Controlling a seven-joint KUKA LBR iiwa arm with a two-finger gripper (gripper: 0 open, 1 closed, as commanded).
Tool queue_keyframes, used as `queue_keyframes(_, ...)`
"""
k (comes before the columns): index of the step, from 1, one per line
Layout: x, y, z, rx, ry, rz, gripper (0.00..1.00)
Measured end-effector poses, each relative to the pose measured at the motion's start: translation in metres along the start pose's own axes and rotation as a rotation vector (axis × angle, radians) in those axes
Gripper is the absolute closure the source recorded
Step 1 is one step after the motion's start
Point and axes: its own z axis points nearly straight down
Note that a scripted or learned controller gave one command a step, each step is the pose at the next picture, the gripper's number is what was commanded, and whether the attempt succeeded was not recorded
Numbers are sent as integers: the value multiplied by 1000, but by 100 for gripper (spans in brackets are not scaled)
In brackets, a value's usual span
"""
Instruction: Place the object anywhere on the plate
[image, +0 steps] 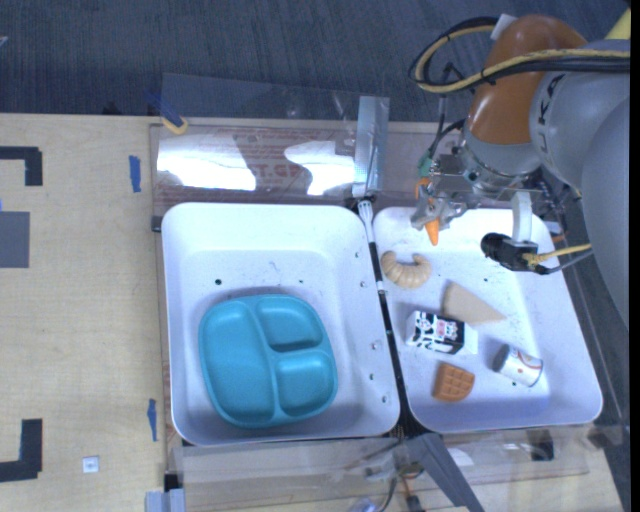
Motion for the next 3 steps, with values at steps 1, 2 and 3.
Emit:
queue_keyframes(1, 48, -63, 2, 3, 1, 474, 100)
queue_keyframes(2, 134, -108, 2, 3, 1, 266, 100)
queue_keyframes(3, 199, -127, -2, 3, 0, 52, 100)
